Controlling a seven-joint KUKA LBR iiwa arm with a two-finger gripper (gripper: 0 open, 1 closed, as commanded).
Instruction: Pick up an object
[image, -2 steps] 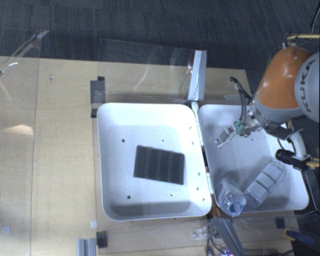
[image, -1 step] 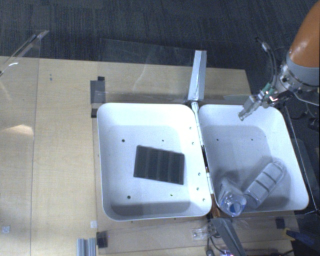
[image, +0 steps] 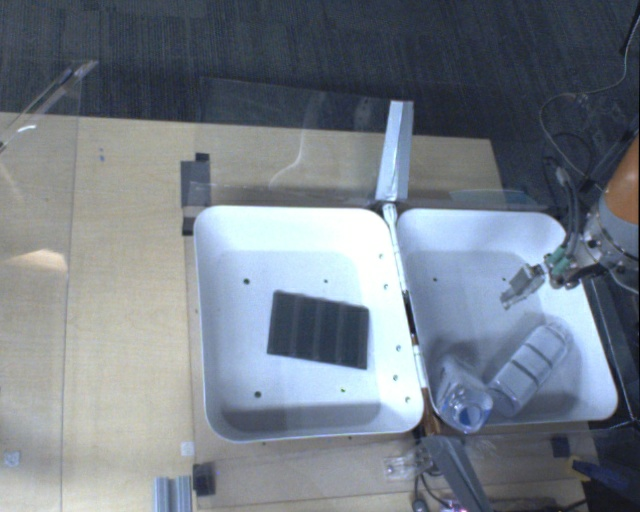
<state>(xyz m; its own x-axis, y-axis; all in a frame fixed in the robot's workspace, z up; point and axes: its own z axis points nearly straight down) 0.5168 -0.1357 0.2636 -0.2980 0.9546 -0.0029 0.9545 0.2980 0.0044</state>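
a clear plastic bottle (image: 500, 380) lay on its side in the right bin (image: 470, 235), near that bin's front edge, its ribbed body slanting up and away and its blue-tinged neck end pressed toward the front left corner by the divider. my gripper (image: 522, 285) hung over the same bin, above and apart from the bottle, fingers spread with nothing between them. smooth white floor lay open behind and left of me. in the left bin (image: 215, 300) a flat dark ridged mat (image: 318, 328) sat near the middle, bare white around it. pale wood bench (image: 100, 330) surrounded both.
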